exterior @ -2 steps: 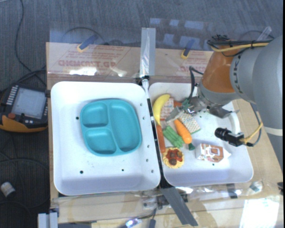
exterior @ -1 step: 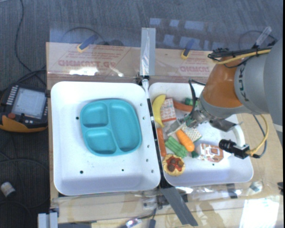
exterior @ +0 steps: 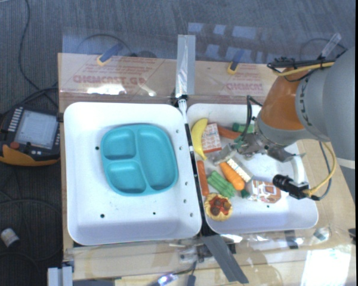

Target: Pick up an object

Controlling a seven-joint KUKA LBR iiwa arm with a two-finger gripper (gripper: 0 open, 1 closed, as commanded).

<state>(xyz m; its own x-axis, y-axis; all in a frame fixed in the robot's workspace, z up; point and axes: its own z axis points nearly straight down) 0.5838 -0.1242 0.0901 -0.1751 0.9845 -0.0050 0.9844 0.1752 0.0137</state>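
The right bin [exterior: 298,216] holds several toy foods. A yellow banana [exterior: 197,137] lies along its left wall, with a small orange box [exterior: 211,137] beside it. Toward the middle lie a carrot [exterior: 231,174], a green vegetable [exterior: 219,183] and a small pizza [exterior: 218,205]. A white and red packet [exterior: 265,192] rests to the right of them. My gripper [exterior: 241,151] hangs low over the middle of this bin, just above and right of the carrot. The grey wrist hides what lies under it.
The left bin [exterior: 83,219] carries a teal divided plate [exterior: 137,158]. A black cable connector [exterior: 286,185] hangs over the right bin's right side. A handheld pendant [exterior: 27,136] lies on the floor at left. The arm's orange band [exterior: 283,106] rises over the bin's back right.
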